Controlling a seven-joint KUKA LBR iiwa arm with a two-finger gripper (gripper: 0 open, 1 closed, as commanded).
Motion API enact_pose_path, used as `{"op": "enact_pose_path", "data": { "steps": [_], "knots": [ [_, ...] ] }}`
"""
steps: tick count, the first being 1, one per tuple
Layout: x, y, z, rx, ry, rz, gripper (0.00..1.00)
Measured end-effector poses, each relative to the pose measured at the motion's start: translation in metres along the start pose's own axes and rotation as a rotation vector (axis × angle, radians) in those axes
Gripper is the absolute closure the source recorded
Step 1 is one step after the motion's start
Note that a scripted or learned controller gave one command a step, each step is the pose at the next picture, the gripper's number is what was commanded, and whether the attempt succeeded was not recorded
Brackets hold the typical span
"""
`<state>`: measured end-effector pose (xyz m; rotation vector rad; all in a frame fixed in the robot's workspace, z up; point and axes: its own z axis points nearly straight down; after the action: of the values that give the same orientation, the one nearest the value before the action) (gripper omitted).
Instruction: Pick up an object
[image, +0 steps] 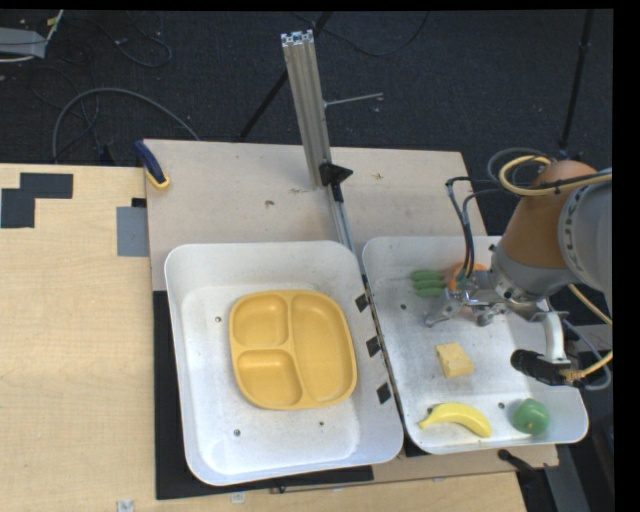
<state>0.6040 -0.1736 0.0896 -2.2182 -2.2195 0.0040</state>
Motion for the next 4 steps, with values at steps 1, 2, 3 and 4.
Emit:
{"op": "enact_pose_path", "data": {
  "steps": [1,2,3,4],
  "knots": [
    [-0.001,0.000,-0.012,-0.002,0.000,0.001,1.00],
    [0.004,-0.008,-0.065,-0.005,-0.001,0.000,1.00],
    [0.005,-0.009,-0.107,-0.005,-0.001,-0.001,1.00],
    [0.004,-0.008,-0.146,-0.006,-0.001,-0.001,1.00]
  ]
}}
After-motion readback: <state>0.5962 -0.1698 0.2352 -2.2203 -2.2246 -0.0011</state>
